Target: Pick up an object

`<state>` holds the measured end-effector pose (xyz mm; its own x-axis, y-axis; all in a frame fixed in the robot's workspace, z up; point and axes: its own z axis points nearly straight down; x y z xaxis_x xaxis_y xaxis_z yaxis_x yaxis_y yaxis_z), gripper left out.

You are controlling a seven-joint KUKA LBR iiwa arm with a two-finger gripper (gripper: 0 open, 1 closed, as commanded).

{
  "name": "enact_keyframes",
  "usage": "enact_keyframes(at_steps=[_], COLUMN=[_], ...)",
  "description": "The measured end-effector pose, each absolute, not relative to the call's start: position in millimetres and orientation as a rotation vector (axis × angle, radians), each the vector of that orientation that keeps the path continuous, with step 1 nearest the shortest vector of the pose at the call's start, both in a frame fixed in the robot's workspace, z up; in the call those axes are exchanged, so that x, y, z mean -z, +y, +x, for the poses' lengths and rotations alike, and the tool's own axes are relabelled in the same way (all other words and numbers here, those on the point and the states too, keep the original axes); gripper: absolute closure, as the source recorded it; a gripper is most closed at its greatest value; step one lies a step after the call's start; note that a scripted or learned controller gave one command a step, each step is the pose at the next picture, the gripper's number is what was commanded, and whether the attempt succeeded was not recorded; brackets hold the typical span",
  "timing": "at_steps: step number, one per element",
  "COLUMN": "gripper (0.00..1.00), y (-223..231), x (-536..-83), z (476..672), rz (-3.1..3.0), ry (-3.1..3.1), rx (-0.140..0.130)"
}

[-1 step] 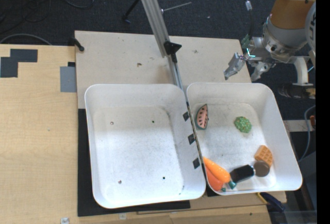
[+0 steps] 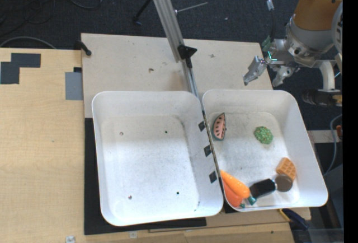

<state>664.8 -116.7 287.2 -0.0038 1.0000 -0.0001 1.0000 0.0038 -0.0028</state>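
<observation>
Carrot lying diagonally, tip toward right bin's near corner, end effector released above the far rim

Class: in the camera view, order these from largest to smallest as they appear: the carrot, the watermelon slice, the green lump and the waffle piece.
1. carrot
2. watermelon slice
3. green lump and waffle piece: these look alike in size, so I will not rank them.

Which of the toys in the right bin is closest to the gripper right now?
The green lumpy toy, alone near the middle of the right bin. It lies nearest the gripper; the watermelon slice sits by the divider, and the rest crowd the near corner.
</observation>
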Motion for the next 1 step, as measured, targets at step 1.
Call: enact_keyframes(at_steps=[1], gripper=[0.00], y=[-114.2], x=[-224.4], z=[669.8], rz=[-2.212], ry=[-2.222], rx=[-0.008])
